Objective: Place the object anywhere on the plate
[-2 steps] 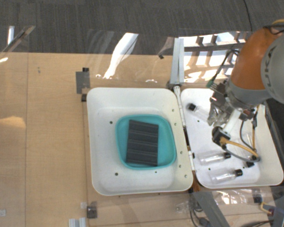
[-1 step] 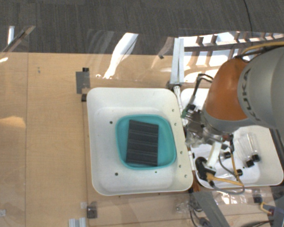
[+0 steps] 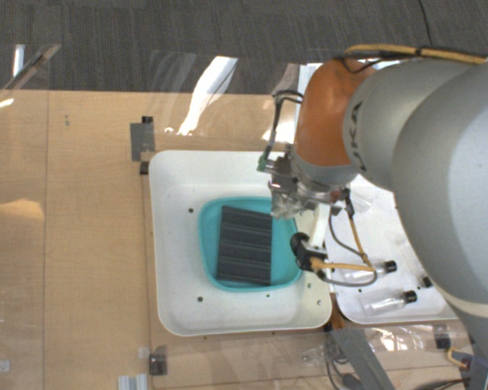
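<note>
Dark ribbed block lying on the plate

A dark grey ribbed rectangular block (image 3: 244,245) is lying on the teal plastic plate (image 3: 209,231) in the left white bin (image 3: 174,256), long axis toward the bin's far edge; the gripper (image 3: 286,203) is hovering at the plate's right rim, its grip impossible to tell.

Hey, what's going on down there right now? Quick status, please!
Gripper low over the teal plate's right edge, finger state unclear. Dark ribbed block lying flat on the plate, left bin. Arm body hides much of the right bin.
</note>
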`<state>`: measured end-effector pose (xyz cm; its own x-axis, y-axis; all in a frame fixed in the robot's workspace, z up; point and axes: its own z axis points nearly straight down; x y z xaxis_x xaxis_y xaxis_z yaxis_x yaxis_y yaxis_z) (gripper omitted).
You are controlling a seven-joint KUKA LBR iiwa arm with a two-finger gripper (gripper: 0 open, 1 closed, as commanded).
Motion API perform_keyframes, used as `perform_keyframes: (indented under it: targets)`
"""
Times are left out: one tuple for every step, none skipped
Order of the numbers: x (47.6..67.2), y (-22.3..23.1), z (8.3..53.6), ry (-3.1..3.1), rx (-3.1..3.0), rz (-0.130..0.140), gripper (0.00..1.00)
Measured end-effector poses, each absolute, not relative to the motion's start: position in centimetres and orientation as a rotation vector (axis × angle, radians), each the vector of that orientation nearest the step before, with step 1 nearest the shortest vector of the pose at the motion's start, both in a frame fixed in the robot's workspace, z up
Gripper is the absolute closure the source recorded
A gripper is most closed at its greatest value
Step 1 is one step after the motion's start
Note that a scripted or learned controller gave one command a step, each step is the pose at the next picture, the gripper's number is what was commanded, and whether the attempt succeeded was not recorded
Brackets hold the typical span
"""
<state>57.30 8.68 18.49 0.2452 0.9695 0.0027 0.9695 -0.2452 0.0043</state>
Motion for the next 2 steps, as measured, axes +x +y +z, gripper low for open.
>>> perform_keyframes:
  targets:
    - [57.3, 8.6, 18.5, 1.928, 2.479, 0.007, 0.00]
    - [59.3, 2.3, 18.6, 1.939, 2.467, 0.009, 0.00]
